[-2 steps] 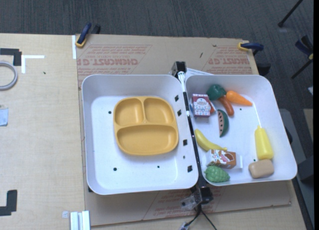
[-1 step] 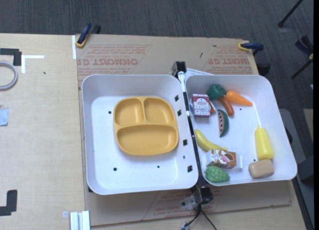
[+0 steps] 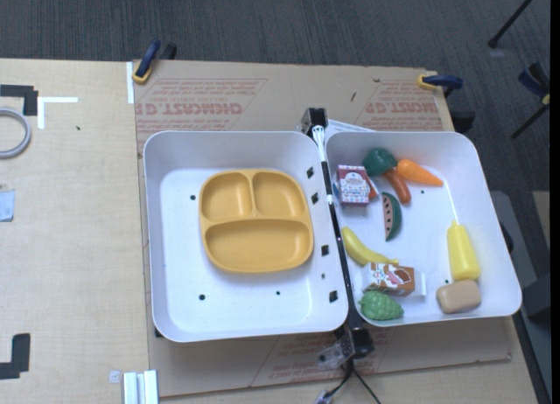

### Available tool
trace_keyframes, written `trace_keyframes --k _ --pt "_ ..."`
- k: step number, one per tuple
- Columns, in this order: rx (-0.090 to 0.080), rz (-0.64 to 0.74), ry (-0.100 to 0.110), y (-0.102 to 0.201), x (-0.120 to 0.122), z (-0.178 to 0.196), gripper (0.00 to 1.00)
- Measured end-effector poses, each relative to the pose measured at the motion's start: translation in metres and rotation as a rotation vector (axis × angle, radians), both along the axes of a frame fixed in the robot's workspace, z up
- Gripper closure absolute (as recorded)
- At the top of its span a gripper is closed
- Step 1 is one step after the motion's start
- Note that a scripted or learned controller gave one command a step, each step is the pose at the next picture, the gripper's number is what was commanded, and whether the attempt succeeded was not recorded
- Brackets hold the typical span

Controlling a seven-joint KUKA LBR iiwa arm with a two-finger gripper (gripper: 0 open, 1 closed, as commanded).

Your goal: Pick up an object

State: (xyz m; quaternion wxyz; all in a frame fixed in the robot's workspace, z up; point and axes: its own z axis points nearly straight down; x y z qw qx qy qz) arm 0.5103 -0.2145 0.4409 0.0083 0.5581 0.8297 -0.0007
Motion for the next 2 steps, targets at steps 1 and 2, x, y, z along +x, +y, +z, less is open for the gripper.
trace_keyframes --k 1,2 --pt "-0.003 0.002 -0.004 -0.0003 0.0013 0.0099 1.00" --pt "-0.005 0.004 -0.007 -0.0006 0.0026 0.0197 1.00"
